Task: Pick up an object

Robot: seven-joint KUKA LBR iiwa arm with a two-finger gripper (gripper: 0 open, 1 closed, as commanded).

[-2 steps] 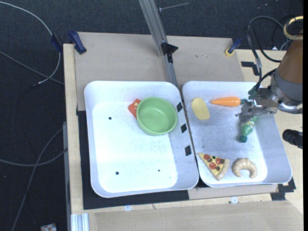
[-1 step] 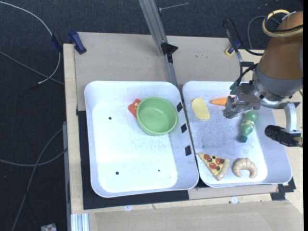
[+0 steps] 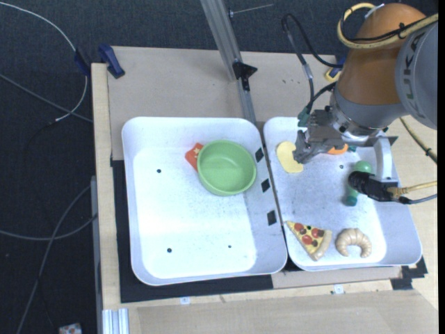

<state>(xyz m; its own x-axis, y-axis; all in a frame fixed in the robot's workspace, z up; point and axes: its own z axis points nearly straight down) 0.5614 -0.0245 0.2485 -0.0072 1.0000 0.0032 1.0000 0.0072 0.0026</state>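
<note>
My pincer [image 3: 304,152] hangs over the right bin [image 3: 316,193], touching the yellow disc [image 3: 287,156] at its ten o'clock corner; I cannot tell its grip. Croissant [image 3: 353,242] sits at five o'clock.

Two bins sit side by side on the tabletop [image 3: 174,75]. The left bin [image 3: 181,249] holds a bowl [image 3: 226,167] near its far right, with a small block [image 3: 193,154] touching the bowl's left. In the right bin [image 3: 407,239], a flat disc [image 3: 287,156] lies far left under the hand [image 3: 306,152], a pizza slice [image 3: 308,238] and croissant [image 3: 353,242] along the near edge.
</note>
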